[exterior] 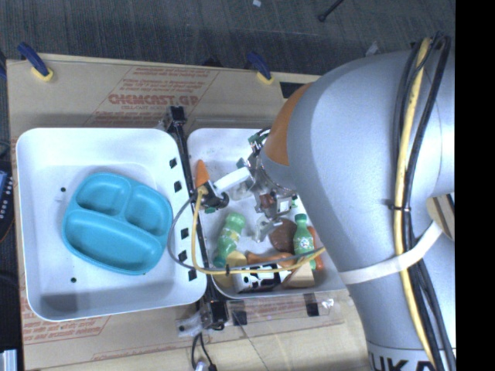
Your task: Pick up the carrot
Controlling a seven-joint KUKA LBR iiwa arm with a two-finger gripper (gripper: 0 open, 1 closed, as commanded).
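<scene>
The carrot (201,173) is a small orange piece lying against the left wall of the right bin (220,139), near its far end. My gripper (265,198) hangs low over the middle of that bin, to the right of the carrot and apart from it. The grey arm and its orange band (280,134) hide much of the bin's right side. A small brown object shows just under the gripper, and whether it is held is unclear.
The left bin (46,161) holds a blue divided tray (116,221). In the right bin lie a light green bottle (230,234), a brown item (283,236), a green bottle (304,238) and a black-and-white item (259,277). A yellow cable (198,230) loops along the divider.
</scene>
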